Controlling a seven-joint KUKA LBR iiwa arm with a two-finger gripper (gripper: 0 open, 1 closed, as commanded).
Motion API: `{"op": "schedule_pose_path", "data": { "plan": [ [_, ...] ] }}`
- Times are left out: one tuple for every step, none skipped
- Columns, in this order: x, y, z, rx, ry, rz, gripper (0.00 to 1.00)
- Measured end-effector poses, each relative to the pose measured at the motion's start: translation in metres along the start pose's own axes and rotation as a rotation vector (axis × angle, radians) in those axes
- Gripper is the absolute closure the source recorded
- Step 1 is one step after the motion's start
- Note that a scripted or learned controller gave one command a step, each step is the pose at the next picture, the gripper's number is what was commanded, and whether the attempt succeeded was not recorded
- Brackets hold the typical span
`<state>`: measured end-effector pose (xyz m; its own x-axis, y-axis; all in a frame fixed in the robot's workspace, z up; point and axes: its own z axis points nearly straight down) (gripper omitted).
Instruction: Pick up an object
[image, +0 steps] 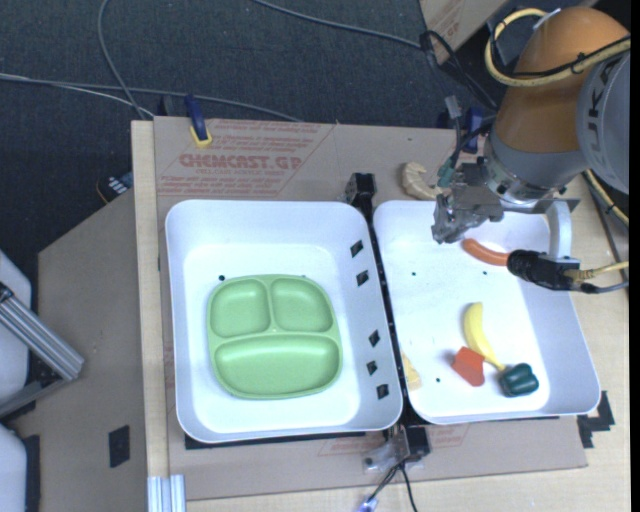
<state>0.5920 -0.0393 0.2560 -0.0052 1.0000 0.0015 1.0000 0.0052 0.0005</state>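
The tool, aperture indiscernible, hangs just beside the orange sausage; a misaligned descent risks nudging it away.

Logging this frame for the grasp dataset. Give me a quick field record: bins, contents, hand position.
left bin: green tray, three compartments, lying flat
right bin: sausage, banana, red piece, dark green piece
sausage: near far edge, partly under the hand
banana, red piece, green piece: clustered at near right, close together
hand: low over far part of right bin, beside the sausage
grasp: nothing seen between fingers
arm: reaches in from right
outside bins: tan object on bench beyond right bin
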Motion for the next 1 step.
{"op": "schedule_pose_path", "data": {
  "plan": [
    [0.0459,0.0061,0.0044,0.0,-0.001,0.001,1.0]
  ]
}}
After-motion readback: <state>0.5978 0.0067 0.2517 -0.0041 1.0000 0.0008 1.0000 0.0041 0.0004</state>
